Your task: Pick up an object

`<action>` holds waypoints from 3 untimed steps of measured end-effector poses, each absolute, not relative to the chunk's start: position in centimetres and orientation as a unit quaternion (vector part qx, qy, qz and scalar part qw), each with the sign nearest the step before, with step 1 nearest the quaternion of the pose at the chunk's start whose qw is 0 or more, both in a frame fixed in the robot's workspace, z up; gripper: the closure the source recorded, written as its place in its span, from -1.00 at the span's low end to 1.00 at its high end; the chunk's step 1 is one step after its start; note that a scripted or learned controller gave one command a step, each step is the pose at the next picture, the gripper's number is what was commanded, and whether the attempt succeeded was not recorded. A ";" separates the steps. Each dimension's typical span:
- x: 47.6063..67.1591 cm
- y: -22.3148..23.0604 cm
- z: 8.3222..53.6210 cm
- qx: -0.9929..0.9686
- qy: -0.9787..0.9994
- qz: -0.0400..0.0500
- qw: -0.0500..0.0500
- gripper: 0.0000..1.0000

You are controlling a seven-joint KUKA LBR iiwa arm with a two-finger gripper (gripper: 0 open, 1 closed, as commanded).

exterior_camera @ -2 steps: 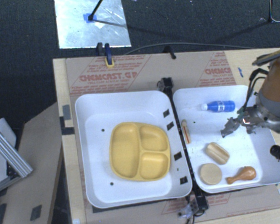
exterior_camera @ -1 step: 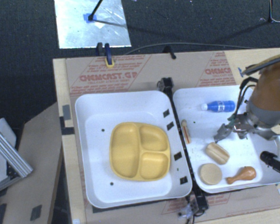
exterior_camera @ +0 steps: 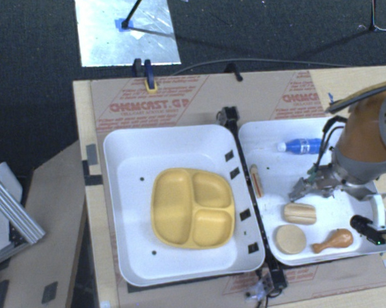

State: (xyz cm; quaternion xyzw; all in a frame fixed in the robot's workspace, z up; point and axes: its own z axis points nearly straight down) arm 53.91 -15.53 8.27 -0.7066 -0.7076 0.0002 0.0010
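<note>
The jaws are standing a little apart with nothing visible between them, as the gripper (exterior_camera: 302, 190) is hovering low in the right bin (exterior_camera: 266, 143), just above the bread roll (exterior_camera: 299, 213). Two bins are sitting side by side. The left bin (exterior_camera: 130, 162) is holding one yellow divided tray (exterior_camera: 192, 208). The right one is holding five things: one blue bottle (exterior_camera: 302, 146), one roll, one round cookie (exterior_camera: 290, 239), one drumstick (exterior_camera: 335, 241) and one thin stick (exterior_camera: 256, 181) lying along its left wall. The arm (exterior_camera: 369, 138) is covering part of that bin's right side, and the frame's edge is cutting it off.
</note>
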 end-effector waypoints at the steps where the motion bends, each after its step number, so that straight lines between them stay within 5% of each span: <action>1: 54.0 -15.6 9.5 -0.706 -0.708 -0.001 -0.002 1.00; 3: 55.2 -15.6 20.3 -0.705 -0.709 -0.002 -0.003 1.00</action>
